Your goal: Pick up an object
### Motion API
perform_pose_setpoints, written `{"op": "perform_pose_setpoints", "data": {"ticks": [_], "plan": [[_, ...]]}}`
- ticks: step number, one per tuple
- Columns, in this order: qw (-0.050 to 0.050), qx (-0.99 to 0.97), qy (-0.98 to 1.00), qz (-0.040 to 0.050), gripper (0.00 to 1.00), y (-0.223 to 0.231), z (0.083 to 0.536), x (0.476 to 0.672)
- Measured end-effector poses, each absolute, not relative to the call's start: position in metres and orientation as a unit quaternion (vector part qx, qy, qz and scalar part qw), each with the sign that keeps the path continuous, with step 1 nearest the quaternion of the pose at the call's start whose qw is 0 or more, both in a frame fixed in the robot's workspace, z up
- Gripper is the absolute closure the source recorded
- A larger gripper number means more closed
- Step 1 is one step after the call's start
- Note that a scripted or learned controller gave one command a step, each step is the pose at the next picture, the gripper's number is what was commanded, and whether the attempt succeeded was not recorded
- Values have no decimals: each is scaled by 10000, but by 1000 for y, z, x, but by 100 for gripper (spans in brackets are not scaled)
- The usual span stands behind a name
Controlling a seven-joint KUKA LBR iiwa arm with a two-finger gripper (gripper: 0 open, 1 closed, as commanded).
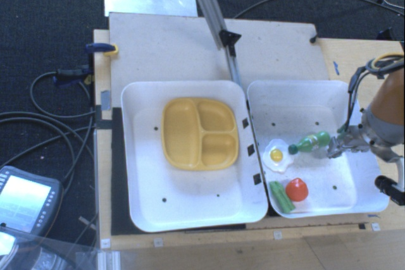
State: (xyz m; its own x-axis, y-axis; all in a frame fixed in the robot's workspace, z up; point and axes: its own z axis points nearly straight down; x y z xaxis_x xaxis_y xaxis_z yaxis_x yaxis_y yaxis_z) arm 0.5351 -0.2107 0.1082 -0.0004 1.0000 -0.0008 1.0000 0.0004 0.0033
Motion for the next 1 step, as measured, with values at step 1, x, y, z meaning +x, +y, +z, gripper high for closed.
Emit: {"op": "perform_pose_setpoints", "data": {"ticks": [1], "plan": [[27,7049,7093,16,100,-202,156,536]]}}
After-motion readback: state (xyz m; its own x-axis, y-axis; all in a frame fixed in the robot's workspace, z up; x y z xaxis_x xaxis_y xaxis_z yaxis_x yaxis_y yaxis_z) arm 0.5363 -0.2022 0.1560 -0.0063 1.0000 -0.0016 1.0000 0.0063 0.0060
